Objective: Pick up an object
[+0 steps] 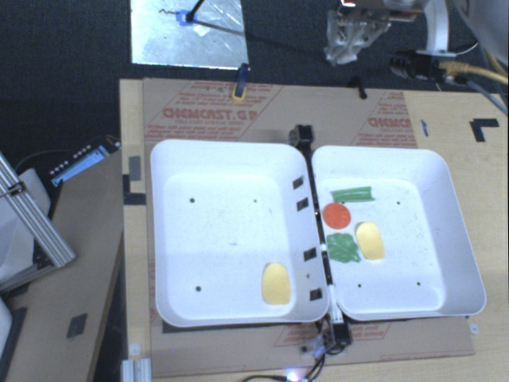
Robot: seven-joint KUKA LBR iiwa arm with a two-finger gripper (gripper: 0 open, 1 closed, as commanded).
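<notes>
The bench [199,106] is taking up most of the shot, a tan board with red printed lettering across it, and the two white bins are sitting on it side by side. The left bin [223,173] is holding just one thing: a pale yellow piece [276,282] lying near its front right corner, close to the divider. The right bin [429,213] is carrying the rest, all bunched up on its left side near the shared wall. A yellow oval [370,241] is lying just beside a dark green leafy lump [343,247], and they're looking like they're touching or nearly so. An orange round piece [336,215] is sitting right above the green lump, and a green strip [352,194] is lying flat just above that one.

The arm is hanging out way up top, past the back edge of the bench, well apart from everything in the bins. The gripper [347,44] is pointing downward over the dark floor, and honestly it's too blurry to say how it's set. Nothing is showing in it.
</notes>
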